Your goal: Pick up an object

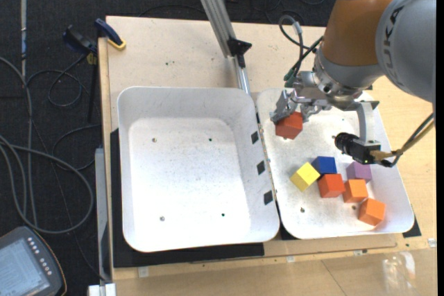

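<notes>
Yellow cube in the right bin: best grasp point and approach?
A judgement: take the yellow cube from straight above, fingers across its upper-left and lower-right faces. It sits rotated like a diamond, and the blue cube crowds its upper-right side, with the red-orange cube close on its right. The left side faces bare bin floor, so that is the freer side.

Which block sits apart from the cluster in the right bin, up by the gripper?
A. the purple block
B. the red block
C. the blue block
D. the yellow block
B. The red block sits at the gripper near the right bin's upper left, while the yellow block, blue block and purple block lie grouped lower down with the orange ones.
</notes>
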Action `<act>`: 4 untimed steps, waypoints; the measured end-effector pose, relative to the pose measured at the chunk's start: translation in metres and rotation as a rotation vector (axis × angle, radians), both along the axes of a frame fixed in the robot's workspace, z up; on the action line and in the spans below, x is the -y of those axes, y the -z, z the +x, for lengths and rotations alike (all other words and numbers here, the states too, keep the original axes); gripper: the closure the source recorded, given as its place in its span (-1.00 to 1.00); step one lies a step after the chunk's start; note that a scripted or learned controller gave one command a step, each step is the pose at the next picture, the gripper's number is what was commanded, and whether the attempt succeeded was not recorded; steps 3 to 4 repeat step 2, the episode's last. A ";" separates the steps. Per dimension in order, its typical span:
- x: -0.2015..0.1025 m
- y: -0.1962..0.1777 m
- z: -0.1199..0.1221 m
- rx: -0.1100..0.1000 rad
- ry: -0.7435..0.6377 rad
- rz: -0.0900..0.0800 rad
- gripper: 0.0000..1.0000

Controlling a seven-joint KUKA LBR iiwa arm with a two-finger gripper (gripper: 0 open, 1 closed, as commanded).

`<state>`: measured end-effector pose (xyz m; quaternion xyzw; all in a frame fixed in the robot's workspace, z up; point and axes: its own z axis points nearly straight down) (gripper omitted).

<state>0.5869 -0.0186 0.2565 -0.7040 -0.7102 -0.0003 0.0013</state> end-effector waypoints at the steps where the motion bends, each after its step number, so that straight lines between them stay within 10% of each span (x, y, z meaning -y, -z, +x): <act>1: -0.055 -0.001 -0.014 -0.001 0.000 0.000 1.00; 2: -0.107 0.016 -0.013 -0.003 0.002 -0.001 1.00; 4: -0.107 0.016 -0.013 -0.003 0.002 -0.001 1.00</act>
